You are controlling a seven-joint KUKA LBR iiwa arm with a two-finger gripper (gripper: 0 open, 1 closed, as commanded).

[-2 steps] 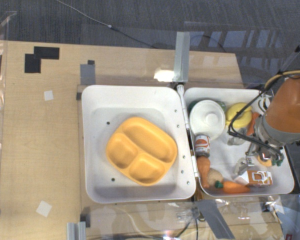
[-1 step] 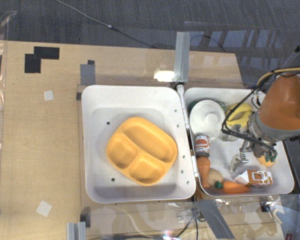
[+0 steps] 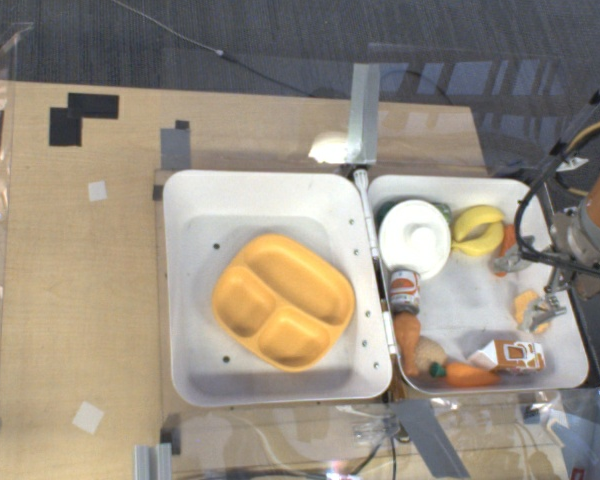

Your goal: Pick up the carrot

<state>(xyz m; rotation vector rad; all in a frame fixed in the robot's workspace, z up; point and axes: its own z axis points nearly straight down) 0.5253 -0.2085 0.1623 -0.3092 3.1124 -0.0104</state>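
Orange carrot, your target: lies along the right bin's near wall, long axis running left-right, green top leftward, lower-left of the jaws, whose opening you cannot tell.

A pale wooden bench fills the view from nine to six o'clock, marked with black tape patches toward ten o'clock, while dark grey carpet runs across at twelve o'clock.

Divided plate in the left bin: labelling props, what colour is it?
Yellow-orange divided plastic plate, plain, clearest in the camera view.
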